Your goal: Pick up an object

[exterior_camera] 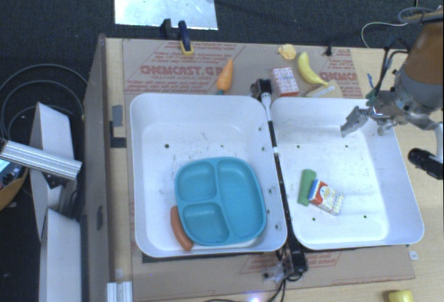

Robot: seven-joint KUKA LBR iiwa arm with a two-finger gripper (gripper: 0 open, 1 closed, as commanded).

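Below the gripper [366,120], whose jaw spread I could not tell, lay a small carton [325,197]: probably light, crushable, best pinched across its narrow sides.

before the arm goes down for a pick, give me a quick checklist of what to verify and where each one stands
1. Targets in the right bin: ok, a green block and a small carton lie on its floor.
2. The two are apart enough to take one alone: not ok, they look to be touching.
3. Gripper above a target: not ok, it hangs over the bin's upper right part, away from both.
4. Gripper carrying nothing: cannot tell, too small and blurred.
5. Left bin options: ok, a blue divided tray with an orange sausage beside it.
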